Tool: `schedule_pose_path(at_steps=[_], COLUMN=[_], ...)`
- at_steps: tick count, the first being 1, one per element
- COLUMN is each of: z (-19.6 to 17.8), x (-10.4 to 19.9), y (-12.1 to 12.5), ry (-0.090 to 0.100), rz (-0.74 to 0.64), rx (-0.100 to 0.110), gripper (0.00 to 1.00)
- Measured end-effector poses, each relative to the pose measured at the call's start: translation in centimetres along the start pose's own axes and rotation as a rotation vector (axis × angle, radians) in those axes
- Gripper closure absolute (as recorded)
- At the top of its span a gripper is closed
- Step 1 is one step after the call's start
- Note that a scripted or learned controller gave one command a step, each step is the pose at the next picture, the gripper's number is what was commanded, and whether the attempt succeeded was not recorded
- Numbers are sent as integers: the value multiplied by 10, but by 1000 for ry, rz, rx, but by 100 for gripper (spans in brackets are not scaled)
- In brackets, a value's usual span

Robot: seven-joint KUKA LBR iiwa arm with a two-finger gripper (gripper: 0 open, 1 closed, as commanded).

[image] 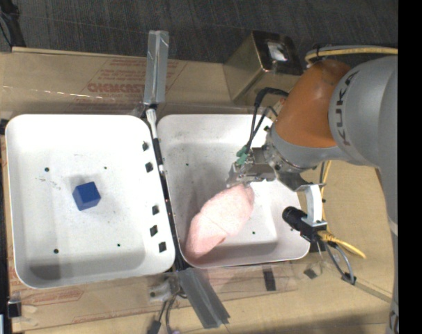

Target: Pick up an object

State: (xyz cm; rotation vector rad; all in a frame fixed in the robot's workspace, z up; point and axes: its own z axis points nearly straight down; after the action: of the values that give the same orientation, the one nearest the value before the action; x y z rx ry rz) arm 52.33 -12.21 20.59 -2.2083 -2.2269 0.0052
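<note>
A soft pink oval object [220, 218] lies in the right bin [197, 134], near its front wall. My gripper [244, 177] is down at the pink object's upper right end, touching or just above it; the wrist body hides how the fingers stand. A small blue cube [86, 195] sits in the left bin [30, 138], left of its middle.
The grey arm with its orange band [310, 113] reaches in from the right over the right bin's far right corner. A metal divider [157, 165] with black clips separates the bins. A cardboard sheet [79, 78] lies behind them, and cables [336, 245] trail at right.
</note>
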Motion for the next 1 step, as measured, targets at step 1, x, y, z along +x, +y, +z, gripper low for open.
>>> schedule_pose_path(at_steps=[1], z=[84], x=[-33], y=[36], ry=[0], rz=[-37], rx=[1], gripper=[0])
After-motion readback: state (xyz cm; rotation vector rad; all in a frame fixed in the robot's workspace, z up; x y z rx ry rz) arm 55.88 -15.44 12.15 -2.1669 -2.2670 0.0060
